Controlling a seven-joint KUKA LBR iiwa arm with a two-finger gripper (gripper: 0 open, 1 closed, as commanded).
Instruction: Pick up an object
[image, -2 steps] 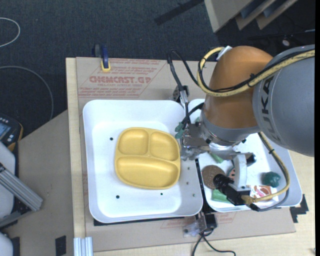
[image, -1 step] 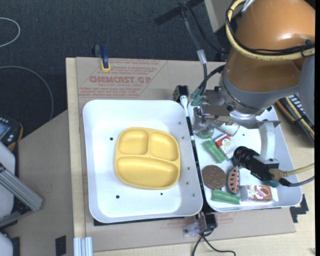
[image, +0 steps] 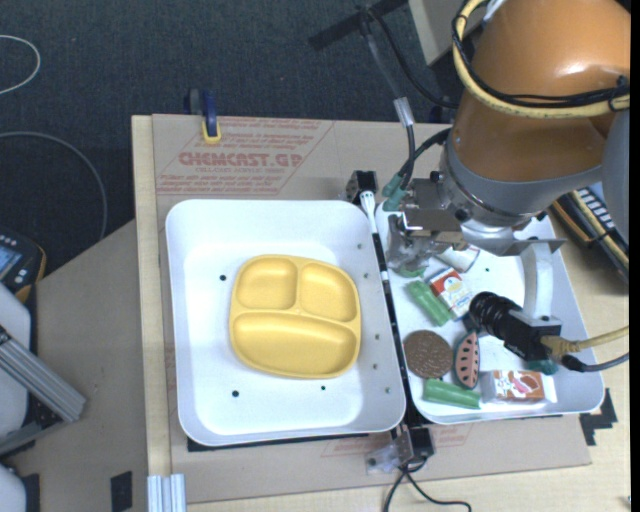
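Annotator: Arm (image: 540, 110) is the biggest thing you've got, grey with the orange band, coming in from the right and covering the top of the right bin (image: 568, 310).

Operator: And under it?

Annotator: You have a tan board (image: 260, 160) with red print lying flat, and both white bins sit on it side by side, touching along the middle. The left bin (image: 200, 330) holds one yellow divided plate (image: 295, 315), roughly centred, right way up, three compartments.

Operator: Gripper?

Annotator: Your gripper (image: 412, 238) sits low at the right bin's upper-left corner, just beside the dividing wall. I cannot tell whether it's clenched or released, since the wrist hides too much of it.

Operator: Where are the pickable objects?

Annotator: You'll find them all in the right bin, below the gripper. A red-and-white packet (image: 517, 386) lies flat near the bottom edge. A brown disc (image: 428, 353) sits by the dividing wall. A long green stick (image: 448, 394) lies just beneath the disc. A reddish slice (image: 467, 360) sits between the disc and the packet and looks to touch the disc. Closer to the gripper, a short green stick (image: 425, 302) lies tilted, with a small red-and-white carton (image: 453, 290) right beside it. A blue-and-yellow clamp (image: 208, 115) grips the board's top edge.
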